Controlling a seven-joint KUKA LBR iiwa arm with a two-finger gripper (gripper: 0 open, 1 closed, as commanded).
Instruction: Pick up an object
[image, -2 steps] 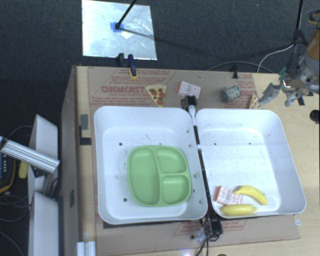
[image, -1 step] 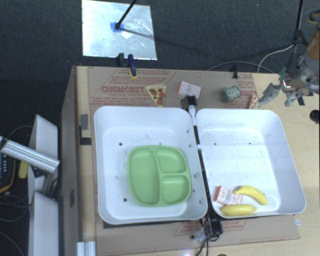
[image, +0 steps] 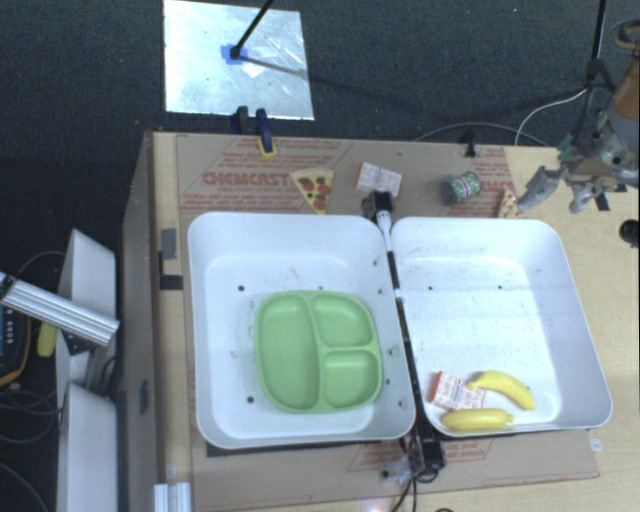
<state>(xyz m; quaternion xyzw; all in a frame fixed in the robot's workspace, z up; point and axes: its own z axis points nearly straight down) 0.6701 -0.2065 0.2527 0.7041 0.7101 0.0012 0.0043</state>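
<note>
My end effector (image: 572, 188) hovers far right, outside bins, carrying nothing; finger spread unclear. Targets huddle in right bin (image: 560, 260) near corner: two bananas (image: 503, 388), red-white packet (image: 450, 390). Green tray (image: 318, 350) fills left bin (image: 220, 250).

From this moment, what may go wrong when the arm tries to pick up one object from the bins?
1. The two bananas and the small red-and-white packet lie crowded in the near corner of the right bin; the fingers may hit a neighbour or the wall.
2. The green divided plate in the left bin is wide and flat, probably hard to pinch.
3. The gripper is beyond the far right corner, so it has a long approach.
</note>
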